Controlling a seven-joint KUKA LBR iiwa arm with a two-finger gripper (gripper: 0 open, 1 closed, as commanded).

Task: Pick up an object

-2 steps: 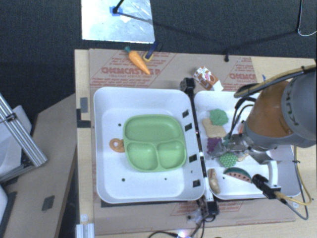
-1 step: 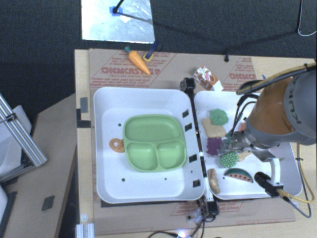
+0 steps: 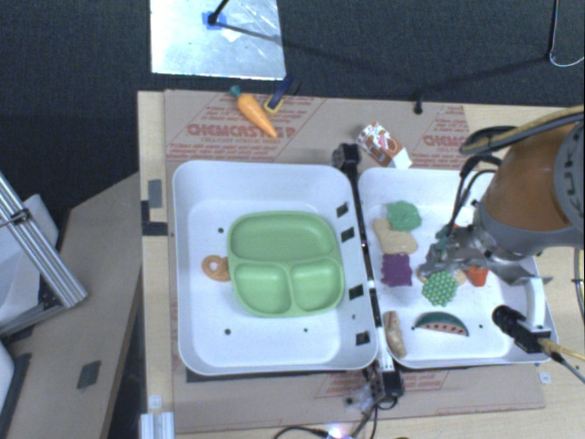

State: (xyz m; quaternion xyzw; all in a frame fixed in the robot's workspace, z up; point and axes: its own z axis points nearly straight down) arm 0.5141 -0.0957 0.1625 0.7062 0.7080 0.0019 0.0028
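I see my arm (image 3: 539, 190) reaching over the right bin (image 3: 475, 341). Its hand (image 3: 445, 262) hangs just above a green bumpy toy (image 3: 440, 288) near the bin's middle; I cannot tell its grip.

a robotics lab. two white bins (image 3: 196, 245) sit on a cardboard-covered bench (image 3: 302, 122). aluminium framing (image 3: 37, 245) stands left of the bins.

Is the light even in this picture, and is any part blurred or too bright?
Camera view: light is soft and fairly even; the foil sheet behind the bench glares; the white left bin looks slightly washed out; the gripper above the right bin is blurred, so its fingers are unclear.
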